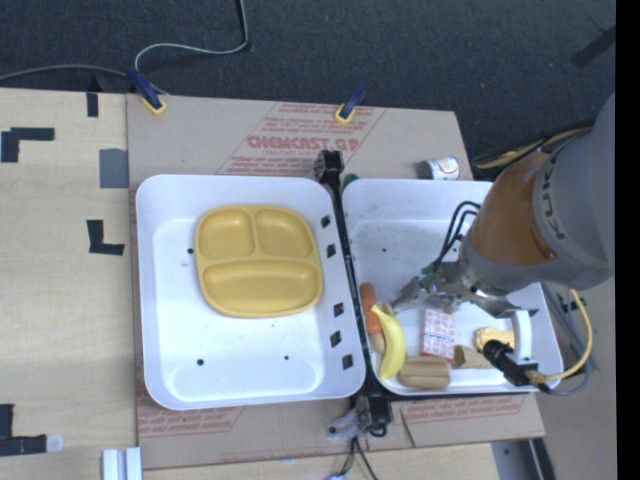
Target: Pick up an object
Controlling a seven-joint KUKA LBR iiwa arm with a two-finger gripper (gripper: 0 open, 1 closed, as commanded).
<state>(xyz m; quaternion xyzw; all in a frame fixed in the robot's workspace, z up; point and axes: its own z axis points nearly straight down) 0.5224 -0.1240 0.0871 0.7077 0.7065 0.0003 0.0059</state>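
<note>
As seen from above: pincer point(425, 290) low inside the right bin point(400, 203), over bare floor near the middle. Open or closed: cannot tell, and nothing visibly gripped. Just toward the near edge from it, a white packet point(438, 331) with red print too small to read; touching or apart, unclear. Along that bin's left wall, a banana point(392, 340) curved beside an orange piece point(369, 300). At the banana's near end, a brown roll point(425, 372), and right of the roll a small tan piece point(468, 356). In the left bin point(160, 288), a yellow tray point(260, 260) with three compartments, flat, toward the far half. Under both bins, cardboard point(240, 138) printed in red "CHEMCAST GP", with smaller lines beneath not legible. Beyond the right bin's far edge, a small can point(440, 169) on the cardboard, label unreadable. On the worktop point(50, 268), black tape marks point(100, 240).
</note>
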